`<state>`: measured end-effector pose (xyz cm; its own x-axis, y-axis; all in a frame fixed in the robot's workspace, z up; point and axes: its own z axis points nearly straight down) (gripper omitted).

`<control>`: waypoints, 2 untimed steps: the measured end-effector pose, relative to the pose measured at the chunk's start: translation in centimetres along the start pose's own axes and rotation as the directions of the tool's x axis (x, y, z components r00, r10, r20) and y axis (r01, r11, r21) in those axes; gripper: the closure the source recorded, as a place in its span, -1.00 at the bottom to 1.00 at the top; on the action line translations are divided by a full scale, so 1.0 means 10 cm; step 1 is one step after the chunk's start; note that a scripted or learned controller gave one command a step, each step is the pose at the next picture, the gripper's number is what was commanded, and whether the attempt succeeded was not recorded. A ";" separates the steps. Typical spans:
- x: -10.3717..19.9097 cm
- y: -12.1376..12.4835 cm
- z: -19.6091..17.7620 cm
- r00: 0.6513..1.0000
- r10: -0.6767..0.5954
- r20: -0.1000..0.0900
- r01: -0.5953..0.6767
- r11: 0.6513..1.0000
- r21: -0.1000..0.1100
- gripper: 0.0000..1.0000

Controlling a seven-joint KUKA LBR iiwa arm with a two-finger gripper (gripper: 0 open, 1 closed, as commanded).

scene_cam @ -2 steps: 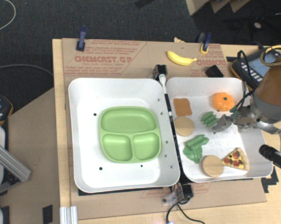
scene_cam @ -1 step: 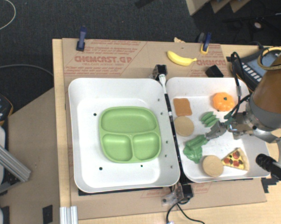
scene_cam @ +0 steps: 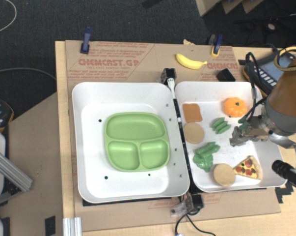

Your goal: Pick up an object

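Green pea pods (scene_cam: 219, 125), long axis slanting toward the right bin's (scene_cam: 206, 88) far right corner, are located mid-bin. Gripper (scene_cam: 242, 133), just right of them; finger spread cannot be told, nothing seen held.

Dark carpeted floor (scene_cam: 89, 9) is seen across the top of the frame; a white cable (scene_cam: 10, 6) is looped upper left.

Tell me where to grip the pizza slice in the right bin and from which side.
Grip the pizza slice across its narrower, pointed half, coming straight down from above. It lies flat on the right bin floor, so only its two slanted edges offer purchase. The end effector hovers just above it in the view.
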<state>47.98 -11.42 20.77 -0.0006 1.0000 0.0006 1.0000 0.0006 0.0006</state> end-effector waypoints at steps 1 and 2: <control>0.75 -0.01 0.25 1.000 -0.007 -0.004 0.007 1.000 0.005 1.00; 1.43 0.09 0.13 1.000 -0.007 -0.001 0.007 1.000 -0.002 1.00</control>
<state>48.87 2.86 19.46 -0.0075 1.0000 0.0012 1.0000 0.0075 0.0023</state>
